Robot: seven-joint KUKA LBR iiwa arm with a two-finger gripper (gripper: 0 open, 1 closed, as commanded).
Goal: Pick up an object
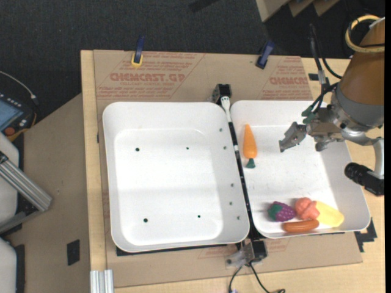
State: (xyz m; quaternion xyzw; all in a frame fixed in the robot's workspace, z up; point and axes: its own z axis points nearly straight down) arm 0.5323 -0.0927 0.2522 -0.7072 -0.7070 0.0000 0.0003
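Two smooth white bins sit side by side on the cardboard-covered table (183, 72). Over the right bin (342, 182) hovers the gripper (296, 136), its state unclear. An orange carrot (249, 140) lies near the dividing edge; grapes (281, 211), sausage (300, 226) and other toy food cluster at the front rim.

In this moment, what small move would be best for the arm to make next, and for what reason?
Probably a short move toward the orange plastic toy carrot, which lies alone near the left wall of the right white bin. The pincer hangs above bare bin floor just beside it, holding nothing. The purple toy grapes and the other toys are crowded together in the near corner, so they look harder to grasp.
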